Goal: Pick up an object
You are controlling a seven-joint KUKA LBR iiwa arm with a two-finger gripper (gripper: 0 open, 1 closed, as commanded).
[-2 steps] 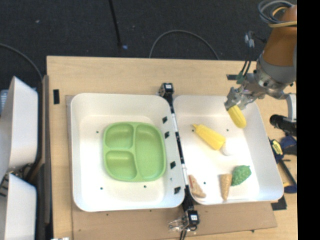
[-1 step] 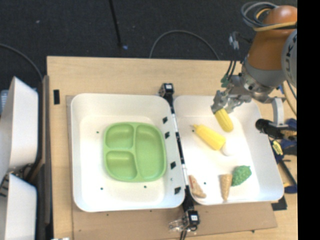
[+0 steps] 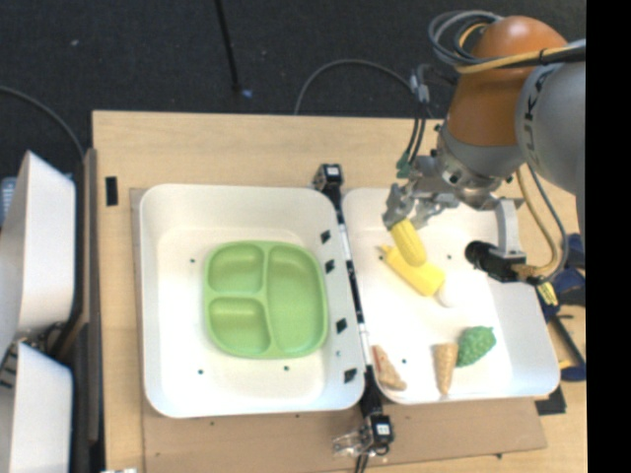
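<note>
A yellow corn cob (image 3: pixel 407 241) sits upright against a second yellow piece (image 3: pixel 416 275) in the right bin (image 3: pixel 513 368), right of the green plate (image 3: pixel 264 299). The gripper (image 3: pixel 414 210) is closed narrowly on the cob's top. A straight, slow lift seems wise, keeping the cob clear of that neighbour.

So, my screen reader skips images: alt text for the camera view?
The gripper sits over a yellow corn cob in the right bin, near a banana and ice-cream cone. The left bin holds a green divided plate.
</note>
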